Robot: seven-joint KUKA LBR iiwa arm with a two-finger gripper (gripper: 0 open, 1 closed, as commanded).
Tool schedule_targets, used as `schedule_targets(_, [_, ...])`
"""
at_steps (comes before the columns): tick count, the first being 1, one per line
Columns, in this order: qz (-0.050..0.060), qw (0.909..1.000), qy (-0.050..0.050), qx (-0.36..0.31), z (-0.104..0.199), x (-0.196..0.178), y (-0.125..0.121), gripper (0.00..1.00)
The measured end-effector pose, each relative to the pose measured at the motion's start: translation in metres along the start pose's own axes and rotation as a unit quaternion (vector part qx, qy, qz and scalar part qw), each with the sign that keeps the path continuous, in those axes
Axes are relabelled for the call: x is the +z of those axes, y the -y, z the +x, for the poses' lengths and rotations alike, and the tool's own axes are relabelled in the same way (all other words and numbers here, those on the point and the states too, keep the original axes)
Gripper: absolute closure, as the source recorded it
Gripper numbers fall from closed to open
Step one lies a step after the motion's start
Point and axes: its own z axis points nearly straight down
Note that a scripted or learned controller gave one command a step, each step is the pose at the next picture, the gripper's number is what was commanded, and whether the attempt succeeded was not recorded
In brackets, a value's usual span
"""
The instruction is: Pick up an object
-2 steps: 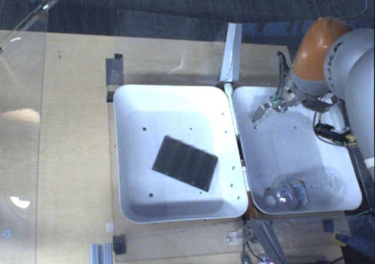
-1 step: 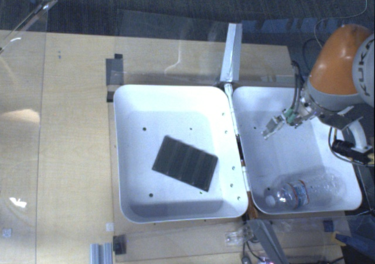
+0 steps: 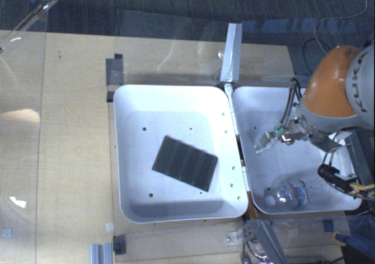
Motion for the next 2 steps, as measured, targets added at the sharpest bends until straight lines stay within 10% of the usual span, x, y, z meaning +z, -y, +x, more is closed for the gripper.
schedule_targets(1, [0.0, 0.9999, 0.001, -0.01, -0.044, 0.009, 0.055, 0.0])
schedule_targets(2, [-0.005, 0.9927, 0.001, 0.121, -0.027, 0.065, -0.015, 0.0])
